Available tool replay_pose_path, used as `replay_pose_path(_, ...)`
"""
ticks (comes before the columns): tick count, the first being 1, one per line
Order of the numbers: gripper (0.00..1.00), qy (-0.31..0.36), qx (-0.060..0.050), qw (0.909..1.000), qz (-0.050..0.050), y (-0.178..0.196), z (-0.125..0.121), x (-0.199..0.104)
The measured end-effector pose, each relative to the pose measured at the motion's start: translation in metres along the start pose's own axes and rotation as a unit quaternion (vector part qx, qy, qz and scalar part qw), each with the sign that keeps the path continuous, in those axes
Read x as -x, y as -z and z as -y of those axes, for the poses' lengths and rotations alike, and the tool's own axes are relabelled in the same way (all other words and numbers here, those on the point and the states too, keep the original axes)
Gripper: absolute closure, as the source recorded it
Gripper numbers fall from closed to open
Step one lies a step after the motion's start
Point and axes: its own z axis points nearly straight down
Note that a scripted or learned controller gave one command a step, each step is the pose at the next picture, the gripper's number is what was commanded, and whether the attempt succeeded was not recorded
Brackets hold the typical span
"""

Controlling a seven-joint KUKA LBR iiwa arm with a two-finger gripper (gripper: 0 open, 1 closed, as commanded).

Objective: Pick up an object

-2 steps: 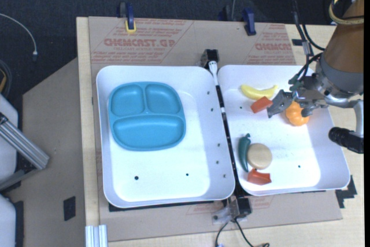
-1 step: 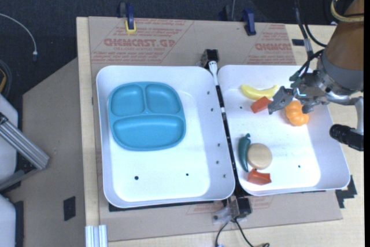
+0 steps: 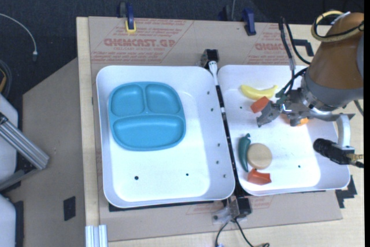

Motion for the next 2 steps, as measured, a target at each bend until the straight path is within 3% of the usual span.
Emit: replay_pose_path(2,0.0,0.0,0.003,1.0,0.0,-0.096,-0.004,-0.007)
